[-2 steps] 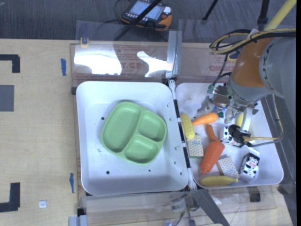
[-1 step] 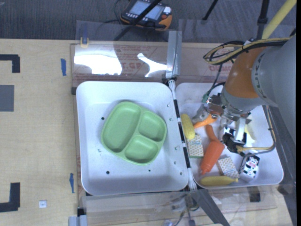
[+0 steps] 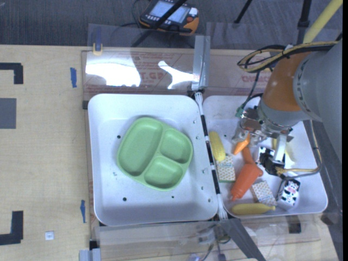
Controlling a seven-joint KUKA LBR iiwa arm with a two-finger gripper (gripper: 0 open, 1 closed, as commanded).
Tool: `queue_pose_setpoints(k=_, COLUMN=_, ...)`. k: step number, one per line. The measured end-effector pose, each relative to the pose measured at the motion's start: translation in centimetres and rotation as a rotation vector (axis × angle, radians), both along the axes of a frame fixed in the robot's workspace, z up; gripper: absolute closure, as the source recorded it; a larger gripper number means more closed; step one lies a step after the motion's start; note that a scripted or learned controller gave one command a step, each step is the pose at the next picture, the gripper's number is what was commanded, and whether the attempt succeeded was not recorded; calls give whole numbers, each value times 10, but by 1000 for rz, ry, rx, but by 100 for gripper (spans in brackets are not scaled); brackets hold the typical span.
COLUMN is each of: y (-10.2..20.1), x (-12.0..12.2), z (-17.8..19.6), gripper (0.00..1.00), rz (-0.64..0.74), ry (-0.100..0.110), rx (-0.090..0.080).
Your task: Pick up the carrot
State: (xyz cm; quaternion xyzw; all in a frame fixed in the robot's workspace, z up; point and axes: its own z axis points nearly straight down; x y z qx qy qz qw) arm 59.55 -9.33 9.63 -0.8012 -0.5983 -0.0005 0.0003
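Note:
The carrot [image 3: 246, 179] is an orange cone lying at a slant in the right bin [image 3: 315, 170], thick end up and to the right, tip pointing to the lower left. My gripper [image 3: 251, 141] hangs over the bin's middle, just above the carrot's upper end. A small orange piece [image 3: 240, 144] shows at the gripper's left side, and a thinner orange piece [image 3: 248, 154] runs from there down to the carrot. Nothing shows the carrot lifted; it rests on the bin floor.
In the right bin, a yellow corn cob [image 3: 217, 147] and a speckled square block [image 3: 226, 172] lie left of the carrot. A second speckled block [image 3: 262, 191], a banana [image 3: 252, 208] and a white-and-black toy [image 3: 290, 193] lie at the front. The left bin [image 3: 103, 145] holds a green divided plate [image 3: 155, 153].

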Motion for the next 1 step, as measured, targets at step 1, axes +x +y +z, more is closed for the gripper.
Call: queue_pose_setpoints(k=1, y=5, x=23, z=88, gripper=100, rz=-5, ry=0, rx=-1)
